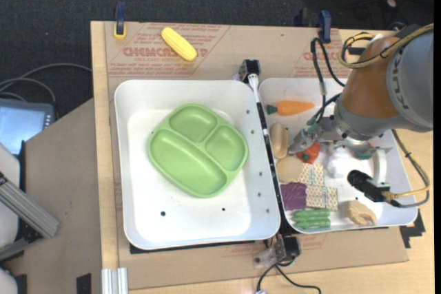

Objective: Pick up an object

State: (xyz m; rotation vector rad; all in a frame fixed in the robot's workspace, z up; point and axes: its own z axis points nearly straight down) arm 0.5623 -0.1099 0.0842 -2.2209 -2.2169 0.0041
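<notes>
The grey two-finger gripper [308, 143] reaches down into the right white bin [406, 213], right over a small red-orange toy [311, 153] lying among the play food — whether the claw is open or closed cannot be told. Red lettering on the cardboard sheet [227, 45] reads "CHEMCA…", partly covered by a yellow corn cob [178, 44].
</notes>
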